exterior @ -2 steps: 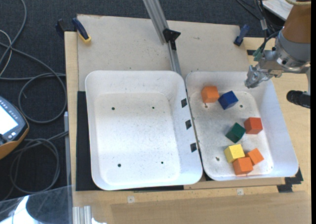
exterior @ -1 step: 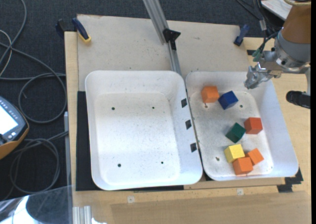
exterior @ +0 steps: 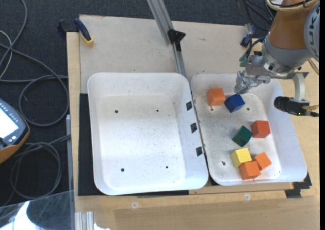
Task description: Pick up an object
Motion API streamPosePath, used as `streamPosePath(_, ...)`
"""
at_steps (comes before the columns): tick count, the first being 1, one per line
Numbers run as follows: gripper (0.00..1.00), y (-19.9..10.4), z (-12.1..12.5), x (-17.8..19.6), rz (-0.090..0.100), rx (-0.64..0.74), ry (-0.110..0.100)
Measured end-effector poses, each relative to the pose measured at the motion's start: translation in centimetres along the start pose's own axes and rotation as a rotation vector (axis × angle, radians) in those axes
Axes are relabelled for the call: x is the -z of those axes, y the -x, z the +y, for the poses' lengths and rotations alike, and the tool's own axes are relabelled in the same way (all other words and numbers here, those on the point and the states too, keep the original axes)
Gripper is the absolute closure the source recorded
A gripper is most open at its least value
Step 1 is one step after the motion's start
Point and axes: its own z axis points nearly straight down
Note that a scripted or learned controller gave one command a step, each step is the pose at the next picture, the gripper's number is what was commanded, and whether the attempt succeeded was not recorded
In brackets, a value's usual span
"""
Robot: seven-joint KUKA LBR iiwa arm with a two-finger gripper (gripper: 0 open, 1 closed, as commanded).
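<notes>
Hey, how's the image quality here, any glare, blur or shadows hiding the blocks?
Camera view: lighting is even and soft, with faint shadows beside the blocks; the right bin looks bright but not blown out; the claw is slightly soft above the blue block; block colours read clearly.

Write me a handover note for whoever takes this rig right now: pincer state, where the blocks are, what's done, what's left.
Pincer: low over the far end of the right bin, right above the blue block. Nothing visibly held.
Blocks, all in the right bin: orange block beside the blue one at the far end; green block and red-orange block mid-bin; yellow block with two orange blocks at the near end.
Left bin: holds no blocks.
Done: arm positioned near the blue block.
Left: grasp and lift one block; none is picked yet.
</notes>
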Motion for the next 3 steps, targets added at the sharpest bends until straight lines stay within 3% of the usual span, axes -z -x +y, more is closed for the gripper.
streamPosePath(2, 1.0, -12.0, -0.2, 2.1, 0.001, 0.003, 0.004)
streamPosePath(3, 1.0, -18.1, -1.6, 1.3, 0.001, 0.003, -0.001)
